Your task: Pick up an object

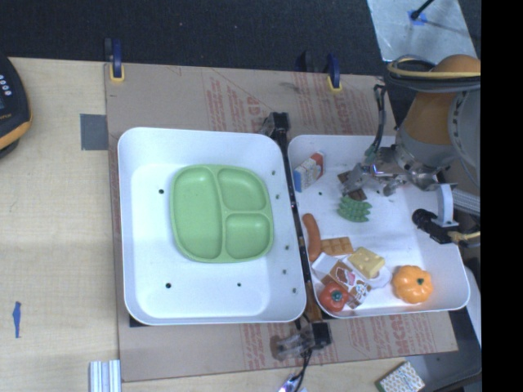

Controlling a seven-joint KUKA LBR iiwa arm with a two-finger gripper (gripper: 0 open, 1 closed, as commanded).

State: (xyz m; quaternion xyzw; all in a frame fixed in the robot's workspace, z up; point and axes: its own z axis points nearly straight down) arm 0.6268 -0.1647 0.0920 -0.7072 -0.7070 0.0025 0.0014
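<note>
The end effector [365,180], its spread unreadable, is hanging just above the green leafy toy [354,210] in the right bin [458,300], risking closing off-centre and nudging it aside.

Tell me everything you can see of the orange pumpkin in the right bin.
The pumpkin is a small, glossy orange toy, plastic by its look, round and ribbed, with a short stub on top. It sits upright in the right bin, near the front right corner. It stands apart from the yellow block; nothing touches it but the bin floor.
</note>
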